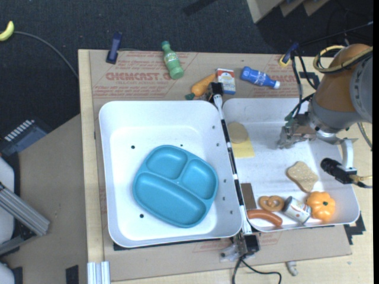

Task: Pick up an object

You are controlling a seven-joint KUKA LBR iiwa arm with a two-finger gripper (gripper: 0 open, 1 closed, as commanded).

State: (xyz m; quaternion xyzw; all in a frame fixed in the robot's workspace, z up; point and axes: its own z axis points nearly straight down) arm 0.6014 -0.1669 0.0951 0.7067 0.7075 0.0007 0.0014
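Over the right-hand shallow white bin (331, 106), the grey arm with its orange band (345, 78) reaches in from the right, and its two-finger gripper (291, 136) hangs above the bin's upper middle floor. Whether the jaws are open or closed cannot be told from this angle; nothing is seen between them.

Room for movement, taken from that right bin: the floor directly under and left of the gripper is bare white, bounded on the left by the dividing rim, where a round tan disc (238, 132) and a flat yellow square (243, 149) lie just beside the wall. The near edge is crowded. A tan slice of toy bread (303, 176) lies below the gripper, well apart from it. Along the near rim sit a brown pretzel (272, 203), a red-brown sausage (264, 218), a small silver can with a red label (297, 210) and an orange toy pumpkin (321, 206), the can touching the pumpkin.

The pumpkin is ribbed, glossy, with a short stem, resting near the bin's near right corner.

Left of that bin, the second white bin (112, 135) holds a blue three-compartment plastic plate (174, 185). Beyond both bins, on the bench (142, 76), lie a green bottle (172, 60), a blue bottle (259, 77), a small carton (225, 80) and an orange carrot-like toy (203, 85).
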